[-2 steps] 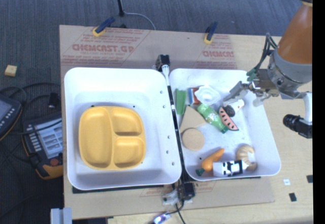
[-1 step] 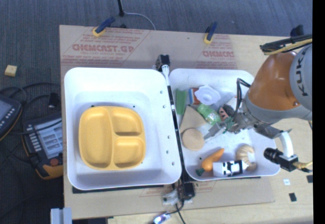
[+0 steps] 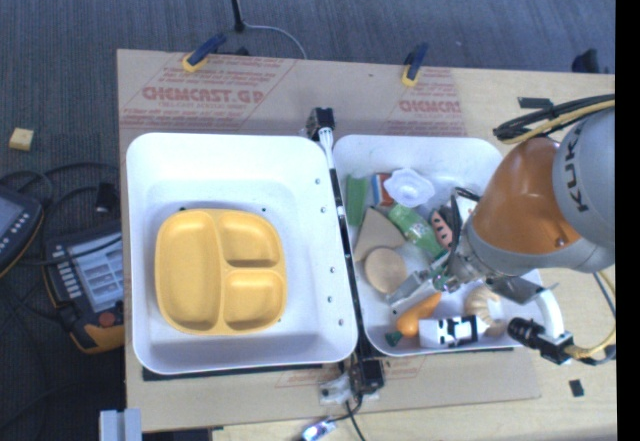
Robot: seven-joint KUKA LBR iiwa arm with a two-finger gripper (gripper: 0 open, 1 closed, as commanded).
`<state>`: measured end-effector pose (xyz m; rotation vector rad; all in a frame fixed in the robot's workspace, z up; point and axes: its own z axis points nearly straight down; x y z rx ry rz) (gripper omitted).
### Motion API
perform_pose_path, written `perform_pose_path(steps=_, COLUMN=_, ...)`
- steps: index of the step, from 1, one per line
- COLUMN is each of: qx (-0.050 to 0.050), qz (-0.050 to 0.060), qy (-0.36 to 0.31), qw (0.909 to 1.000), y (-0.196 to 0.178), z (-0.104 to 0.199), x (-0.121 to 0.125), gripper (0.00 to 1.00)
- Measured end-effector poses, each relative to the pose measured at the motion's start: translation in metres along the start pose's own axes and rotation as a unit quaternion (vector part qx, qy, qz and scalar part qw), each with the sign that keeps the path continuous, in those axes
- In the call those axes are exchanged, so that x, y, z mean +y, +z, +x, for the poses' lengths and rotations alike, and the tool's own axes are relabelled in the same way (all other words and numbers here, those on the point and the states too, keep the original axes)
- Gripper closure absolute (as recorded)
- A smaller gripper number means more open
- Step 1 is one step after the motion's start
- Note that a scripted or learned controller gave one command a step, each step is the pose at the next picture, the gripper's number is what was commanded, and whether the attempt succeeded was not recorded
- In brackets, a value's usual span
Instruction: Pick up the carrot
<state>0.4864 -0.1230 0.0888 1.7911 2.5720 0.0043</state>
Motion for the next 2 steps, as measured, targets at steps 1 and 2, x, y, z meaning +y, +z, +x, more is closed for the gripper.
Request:
perform_pose_path(steps=1, qx=-0.001, qz=-0.002, qy=0.001, qw=1.0, y=-0.011, z=-0.001, x=0.001, gripper=1.0)
perform_pose_path(steps=2, qx=0.002, qz=0.004, qy=0.143, qw=0.9896, y=-0.095, z=0.051, x=0.024, gripper=1.0)
